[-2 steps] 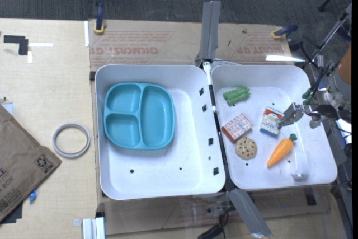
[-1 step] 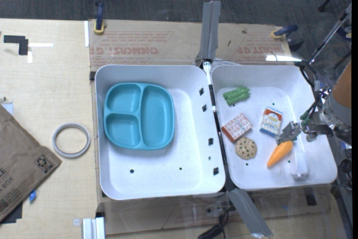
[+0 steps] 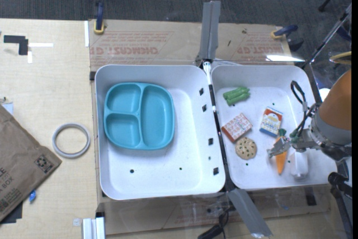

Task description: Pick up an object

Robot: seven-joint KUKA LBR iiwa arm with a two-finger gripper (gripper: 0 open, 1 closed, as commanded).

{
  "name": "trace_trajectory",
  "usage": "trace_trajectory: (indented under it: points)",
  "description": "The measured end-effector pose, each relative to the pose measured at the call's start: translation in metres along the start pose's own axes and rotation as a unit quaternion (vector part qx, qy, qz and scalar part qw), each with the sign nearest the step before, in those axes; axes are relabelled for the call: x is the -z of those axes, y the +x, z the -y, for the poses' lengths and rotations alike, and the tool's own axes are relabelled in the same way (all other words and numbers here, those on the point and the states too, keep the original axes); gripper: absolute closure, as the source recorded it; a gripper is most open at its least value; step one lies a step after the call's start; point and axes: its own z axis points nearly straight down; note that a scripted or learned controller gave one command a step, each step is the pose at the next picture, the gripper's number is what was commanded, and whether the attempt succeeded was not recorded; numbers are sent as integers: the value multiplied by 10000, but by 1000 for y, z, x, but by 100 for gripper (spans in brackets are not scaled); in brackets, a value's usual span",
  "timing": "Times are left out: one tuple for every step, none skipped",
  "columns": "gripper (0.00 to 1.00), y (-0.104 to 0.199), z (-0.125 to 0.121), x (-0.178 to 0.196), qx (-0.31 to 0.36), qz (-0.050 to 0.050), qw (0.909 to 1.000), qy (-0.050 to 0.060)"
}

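Down in the right bin (image 3: pixel 263 78), an orange carrot (image 3: pixel 279 160) lies just right of the cookie (image 3: pixel 246 148), with the gripper (image 3: pixel 295 145) touching its top end, whether clamped on it I cannot tell.

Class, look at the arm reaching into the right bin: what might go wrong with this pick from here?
The gripper sits over the orange carrot near the right bin wall; a pick there could slip. The cookie and small carton lie close by, so the arm might nudge them.
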Motion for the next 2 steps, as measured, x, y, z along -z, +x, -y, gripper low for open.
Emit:
trace_trajectory:
  points:
    - [100,0,0,8,-17,-5,10000,7]
    - [100,14,-13,126,-305,8,9995,2]
